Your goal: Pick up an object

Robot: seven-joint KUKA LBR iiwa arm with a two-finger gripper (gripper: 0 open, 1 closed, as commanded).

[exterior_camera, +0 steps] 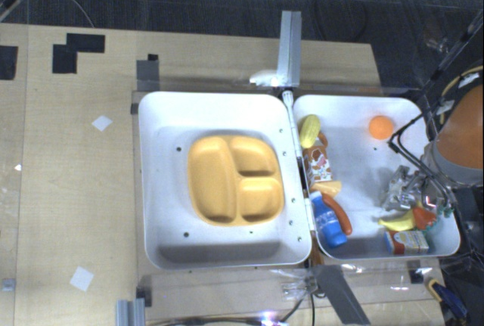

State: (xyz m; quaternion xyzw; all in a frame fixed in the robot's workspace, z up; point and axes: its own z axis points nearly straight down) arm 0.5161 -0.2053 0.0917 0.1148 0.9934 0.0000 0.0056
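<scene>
My gripper (403, 194) hangs low over the right side of the right bin (355, 154), on the grey arm with its orange band (463, 134). Just below it lie a yellow banana (398, 223), a red item (424, 215) and a small orange and green carton (408, 243). An orange ball (382, 127) rests at the bin's back. Along the bin's left wall lie a yellow corn cob (309, 130), a printed packet (320, 163), a cheese wedge (327, 187), a blue bottle (327, 221) and a reddish sausage (343, 218). Nothing is visibly held.
The left bin (162, 188) holds a yellow divided tray (233, 179). A metal post (290, 48) stands behind the wall between the bins. Black cables (412, 128) loop over the right bin's back corner. Bare white floor lies in the middle of the right bin.
</scene>
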